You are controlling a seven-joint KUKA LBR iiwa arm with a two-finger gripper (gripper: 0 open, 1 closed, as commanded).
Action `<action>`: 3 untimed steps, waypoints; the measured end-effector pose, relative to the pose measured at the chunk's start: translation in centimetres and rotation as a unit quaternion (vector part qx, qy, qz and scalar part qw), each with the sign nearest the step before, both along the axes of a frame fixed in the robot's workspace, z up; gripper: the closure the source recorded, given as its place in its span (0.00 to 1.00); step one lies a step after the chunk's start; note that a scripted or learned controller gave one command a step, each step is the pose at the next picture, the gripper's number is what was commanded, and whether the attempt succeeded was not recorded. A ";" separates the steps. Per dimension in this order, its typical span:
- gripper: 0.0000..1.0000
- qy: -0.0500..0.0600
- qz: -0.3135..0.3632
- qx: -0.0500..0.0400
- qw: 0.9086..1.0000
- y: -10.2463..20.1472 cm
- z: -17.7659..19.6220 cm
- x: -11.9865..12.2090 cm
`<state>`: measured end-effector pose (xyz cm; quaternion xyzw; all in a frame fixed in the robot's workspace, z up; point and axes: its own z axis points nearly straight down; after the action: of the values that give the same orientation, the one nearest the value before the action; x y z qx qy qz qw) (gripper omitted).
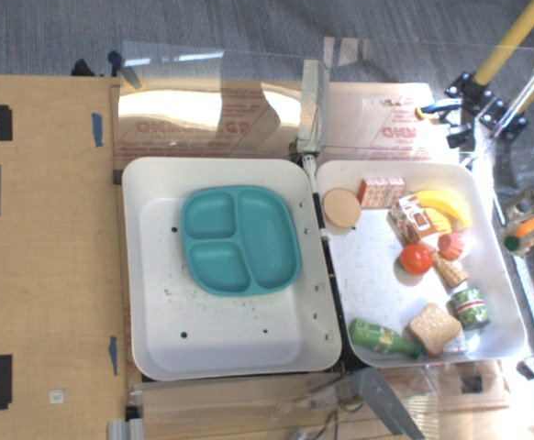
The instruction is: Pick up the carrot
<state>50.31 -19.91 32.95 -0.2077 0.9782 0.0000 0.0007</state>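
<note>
The right bin (368,273) holds several toy foods. A tan ribbed cone-shaped piece (450,270) lies near its right wall, between a red tomato (416,259) and a green can (470,306). Above the cone sits a small red-orange piece (450,245). Outside the bin, at the view's right edge, lies a small orange thing with a green end (527,230). I cannot tell whether that thing is the carrot.
The left bin (157,319) carries a teal divided plate (240,239). The right bin also holds a tan disc (342,208), a pink box (381,192), a banana (442,205), a small carton (412,219), a bread slice (434,327) and a green vegetable (382,337). A yellow pole with black clamps (478,104) stands at the top right.
</note>
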 end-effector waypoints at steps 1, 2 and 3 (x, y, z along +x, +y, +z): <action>1.00 0.000 0.203 0.001 0.979 -2.4 -4.7 1.1; 1.00 0.001 0.448 0.002 0.894 -2.2 -14.2 0.4; 1.00 -0.004 0.457 -0.004 0.889 -2.4 -5.3 -1.2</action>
<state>49.12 -22.35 27.67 -0.6319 0.7750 -0.0043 0.0034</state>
